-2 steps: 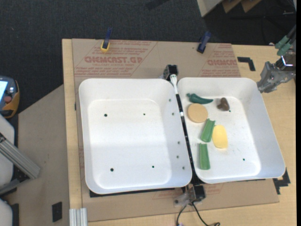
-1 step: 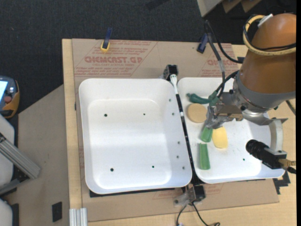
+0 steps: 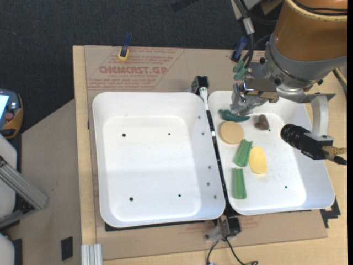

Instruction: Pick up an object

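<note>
My gripper [image 3: 241,105] reaches down into the back left corner of the right bin [image 3: 287,197]. It hangs right over a curved teal piece [image 3: 230,115], whose right part it hides. Just in front lies a round tan disc [image 3: 231,132]. A small grey-brown lump [image 3: 261,122] sits to the right of the gripper. Nearer the front are a yellow oval piece [image 3: 257,161] and two green sticks [image 3: 242,153] [image 3: 239,183]. I cannot tell whether the gripper touches the teal piece.
The left bin [image 3: 149,159] stands beside the right one, with a black divider strip [image 3: 214,142] between them. A black cylinder [image 3: 300,137] on a bracket of the arm hangs over the right bin's right side. Cardboard [image 3: 138,68] lies under both bins.
</note>
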### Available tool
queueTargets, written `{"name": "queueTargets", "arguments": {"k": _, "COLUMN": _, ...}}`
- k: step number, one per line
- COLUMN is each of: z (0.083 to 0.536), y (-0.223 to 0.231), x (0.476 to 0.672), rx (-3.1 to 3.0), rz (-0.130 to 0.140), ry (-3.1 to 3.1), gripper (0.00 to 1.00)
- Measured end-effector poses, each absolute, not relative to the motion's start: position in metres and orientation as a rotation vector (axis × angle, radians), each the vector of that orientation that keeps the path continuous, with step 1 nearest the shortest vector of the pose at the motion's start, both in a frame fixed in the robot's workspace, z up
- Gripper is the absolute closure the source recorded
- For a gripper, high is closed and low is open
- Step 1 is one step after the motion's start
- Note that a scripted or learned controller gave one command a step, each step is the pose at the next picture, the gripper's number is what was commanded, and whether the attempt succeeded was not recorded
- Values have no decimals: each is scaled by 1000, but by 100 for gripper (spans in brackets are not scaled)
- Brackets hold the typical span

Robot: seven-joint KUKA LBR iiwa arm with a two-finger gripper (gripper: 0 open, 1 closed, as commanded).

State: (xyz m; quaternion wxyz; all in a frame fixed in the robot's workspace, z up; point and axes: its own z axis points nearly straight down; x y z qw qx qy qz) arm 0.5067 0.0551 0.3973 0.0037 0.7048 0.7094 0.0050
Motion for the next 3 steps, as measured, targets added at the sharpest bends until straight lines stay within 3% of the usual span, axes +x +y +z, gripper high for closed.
{"name": "queueTargets", "arguments": {"k": 1, "z": 380, "y": 85, "x": 478, "rx": 2219, "rz": -5, "ry": 2229, "gripper": 100}}
{"name": "queueTargets", "arguments": {"k": 2, "z": 466, "y": 115, "x": 480, "rx": 2212, "rz": 16, "ry": 2223, "gripper": 100}}
{"name": "queueTargets", "arguments": {"k": 3, "z": 481, "y": 171, "x": 479, "rx": 2213, "rz": 8, "ry": 2228, "gripper": 100}}
